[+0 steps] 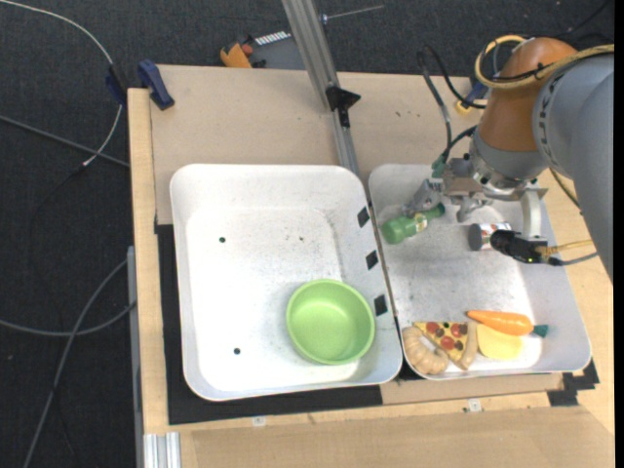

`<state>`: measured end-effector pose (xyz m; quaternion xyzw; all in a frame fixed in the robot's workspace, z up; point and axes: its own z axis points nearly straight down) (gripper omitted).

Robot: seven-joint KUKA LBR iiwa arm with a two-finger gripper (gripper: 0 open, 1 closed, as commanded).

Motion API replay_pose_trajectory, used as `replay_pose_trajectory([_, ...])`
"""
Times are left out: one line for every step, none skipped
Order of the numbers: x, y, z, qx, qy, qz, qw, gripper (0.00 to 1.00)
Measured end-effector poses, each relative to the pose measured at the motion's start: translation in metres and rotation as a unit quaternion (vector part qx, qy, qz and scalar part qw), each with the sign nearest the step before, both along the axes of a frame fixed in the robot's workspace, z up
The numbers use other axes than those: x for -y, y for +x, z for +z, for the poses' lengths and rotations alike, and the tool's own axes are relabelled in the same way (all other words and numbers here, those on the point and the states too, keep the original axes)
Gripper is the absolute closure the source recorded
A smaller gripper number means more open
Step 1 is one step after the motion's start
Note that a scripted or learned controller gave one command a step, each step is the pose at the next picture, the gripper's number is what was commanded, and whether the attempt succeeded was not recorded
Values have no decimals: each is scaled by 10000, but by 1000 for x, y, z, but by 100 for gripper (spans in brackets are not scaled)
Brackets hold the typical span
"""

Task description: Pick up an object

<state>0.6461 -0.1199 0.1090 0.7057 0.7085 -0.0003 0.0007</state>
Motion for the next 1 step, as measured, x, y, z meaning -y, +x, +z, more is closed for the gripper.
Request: replay_pose_trajectory([-2, 0, 6, -27, -1, 21, 10000, 100])
